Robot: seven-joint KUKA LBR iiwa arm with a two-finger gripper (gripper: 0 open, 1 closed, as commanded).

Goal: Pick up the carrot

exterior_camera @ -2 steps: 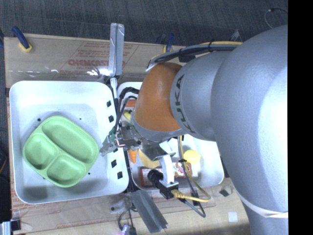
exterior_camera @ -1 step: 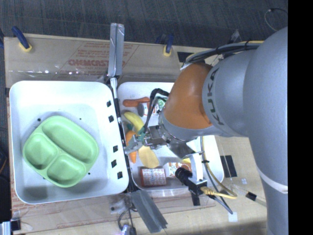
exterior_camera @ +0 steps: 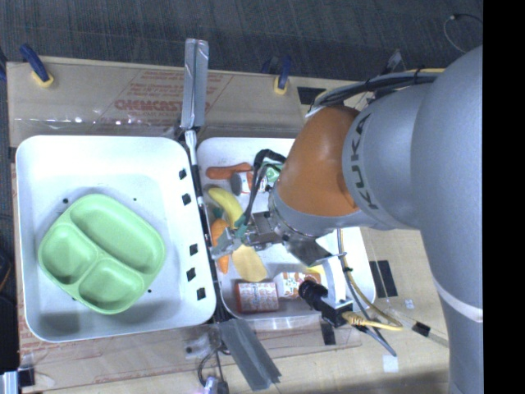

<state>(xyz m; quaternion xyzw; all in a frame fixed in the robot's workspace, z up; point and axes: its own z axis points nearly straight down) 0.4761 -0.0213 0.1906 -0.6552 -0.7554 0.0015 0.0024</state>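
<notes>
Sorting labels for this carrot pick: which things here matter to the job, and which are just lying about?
For the job:
carrot
gripper
right bin

Lying about:
banana
green divided plate
jar
yellow wedge
left bin

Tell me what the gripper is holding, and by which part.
Cannot be told: the gripper sits low over the carrot in the right bin, its grip hidden.
</notes>
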